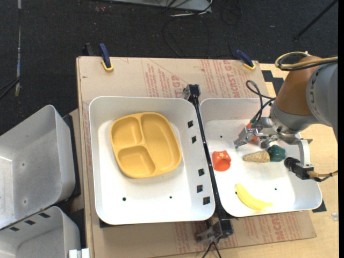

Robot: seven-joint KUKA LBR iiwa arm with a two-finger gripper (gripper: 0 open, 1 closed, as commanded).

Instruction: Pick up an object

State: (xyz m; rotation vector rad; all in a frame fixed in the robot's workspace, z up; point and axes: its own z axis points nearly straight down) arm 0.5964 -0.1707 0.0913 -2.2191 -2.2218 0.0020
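Camera view shows a tan, cone-like object lying in the right bin, a green object touching its right end. The gripper hangs just above and left of them; whether its fingers are open or closed cannot be told. A red object sits left, a banana below. The left bin holds a yellow divided plate.

only red print on the cardboard sheet under the bins, seen upside down beyond the left bin, not legible.
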